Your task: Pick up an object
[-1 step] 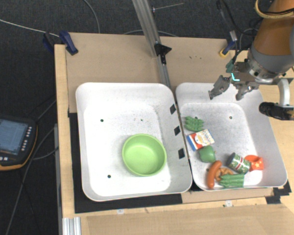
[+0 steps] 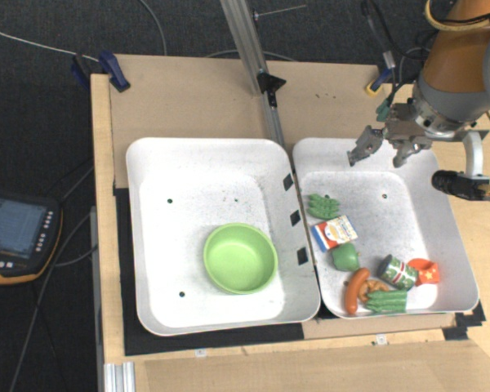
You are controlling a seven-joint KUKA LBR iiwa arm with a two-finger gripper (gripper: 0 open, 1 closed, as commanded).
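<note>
While the gripper hovers over the right bin's far edge, fingers spread and holding nothing, no pick has begun. The toys lie untouched; descent, grasp and lift remain.

A tan wooden bench stands on dark carpet strewn with cables, a handheld control pendant lying beside it.

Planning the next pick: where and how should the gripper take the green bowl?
Grip the green bowl by its rim, coming straight down, one finger inside and one outside. It sits upright and open in the left bin, too wide to span. The gripper hangs open over the right bin.
</note>
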